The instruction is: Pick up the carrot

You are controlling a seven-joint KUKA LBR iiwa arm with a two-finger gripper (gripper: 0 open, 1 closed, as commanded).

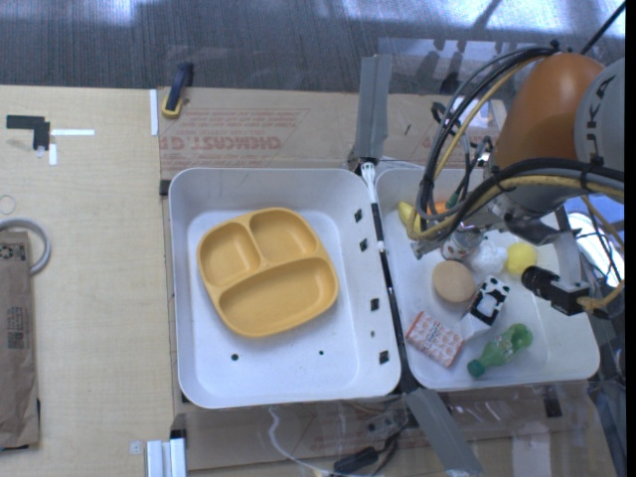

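Evidently I am still waiting on the pick: nothing is showing as lifted.
I am taking the small orange piece (429, 208) in the right white bin's (586, 366) far corner for the carrot, half behind black cables (444, 167); the gripper (465, 238) is hanging near it, its grip untellable, with a tan round block (453, 283) and yellow lemon (521, 257) crowding alongside.

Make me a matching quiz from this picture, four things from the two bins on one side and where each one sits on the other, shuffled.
Things:
1. yellow divided plate
2. green bottle
3. pink packet
4. tan round piece

Places:
A. near front edge of right bin, left of the green bottle
B. middle of right bin, just under the arm
C. left bin
D. front right of right bin

Pairs: 1-C, 2-D, 3-A, 4-B
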